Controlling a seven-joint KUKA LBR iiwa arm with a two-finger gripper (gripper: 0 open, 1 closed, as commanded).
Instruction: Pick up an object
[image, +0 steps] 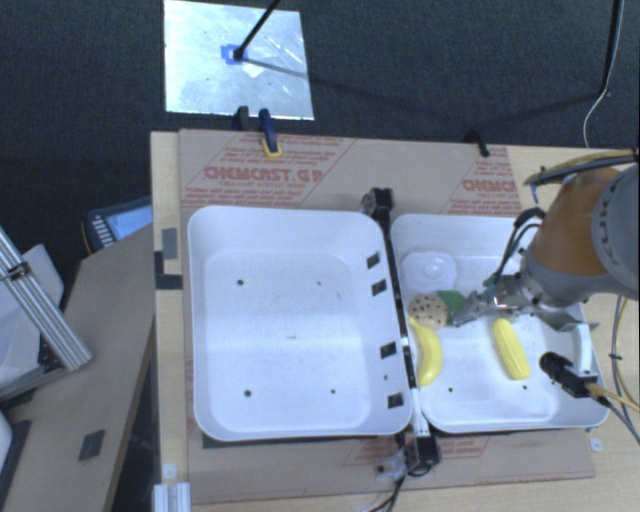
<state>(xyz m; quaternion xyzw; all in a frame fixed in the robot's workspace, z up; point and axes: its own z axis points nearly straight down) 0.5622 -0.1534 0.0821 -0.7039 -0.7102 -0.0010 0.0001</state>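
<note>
Hovering low in the right bin (560, 405), the claw (470, 308), its state unreadable, should centre squarely over the green object (452, 299) beside the cookie (427, 308) before closing.

White bins (290, 400); yellow banana (428, 352); yellow corn (511, 348); tan speckled cookie (427, 309); grey arm (600, 250), orange band.

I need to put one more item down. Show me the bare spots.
The left bin has its whole floor bare. In the right bin, the front strip below the banana and corn is free. Its middle is crowded, around the claw.
</note>
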